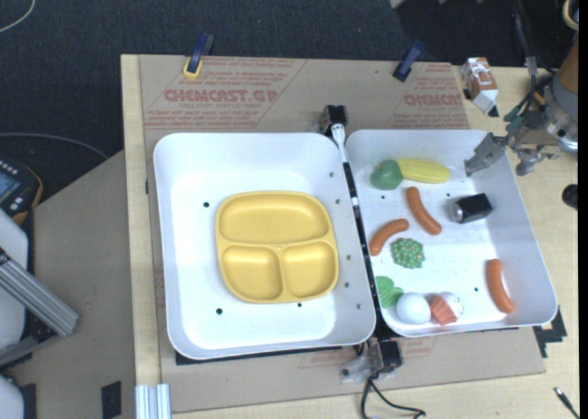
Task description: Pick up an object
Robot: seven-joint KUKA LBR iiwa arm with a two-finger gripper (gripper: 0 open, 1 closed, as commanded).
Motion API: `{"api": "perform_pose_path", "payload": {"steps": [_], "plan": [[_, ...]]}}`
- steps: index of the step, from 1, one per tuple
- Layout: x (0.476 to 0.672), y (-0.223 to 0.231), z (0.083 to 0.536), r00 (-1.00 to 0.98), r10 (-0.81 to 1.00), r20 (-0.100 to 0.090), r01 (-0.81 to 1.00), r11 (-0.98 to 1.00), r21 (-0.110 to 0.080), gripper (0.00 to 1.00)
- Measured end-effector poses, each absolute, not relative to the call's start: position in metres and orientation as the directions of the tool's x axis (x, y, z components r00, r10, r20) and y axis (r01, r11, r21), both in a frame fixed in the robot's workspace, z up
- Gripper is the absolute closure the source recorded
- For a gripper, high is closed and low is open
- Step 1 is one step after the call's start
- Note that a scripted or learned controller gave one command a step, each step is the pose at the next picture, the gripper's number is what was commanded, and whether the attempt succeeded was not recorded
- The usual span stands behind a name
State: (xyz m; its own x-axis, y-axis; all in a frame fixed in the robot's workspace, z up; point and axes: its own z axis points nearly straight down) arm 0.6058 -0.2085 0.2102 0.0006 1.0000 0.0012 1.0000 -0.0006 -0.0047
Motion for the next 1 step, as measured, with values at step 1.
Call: {"api": "perform_pose_path", "payload": {"steps": [1], "plan": [[0.6073, -0.2086, 0.1463, 0.000, 1.000, 0.003, 1.000, 0.000, -0.008, 0.00]]}}
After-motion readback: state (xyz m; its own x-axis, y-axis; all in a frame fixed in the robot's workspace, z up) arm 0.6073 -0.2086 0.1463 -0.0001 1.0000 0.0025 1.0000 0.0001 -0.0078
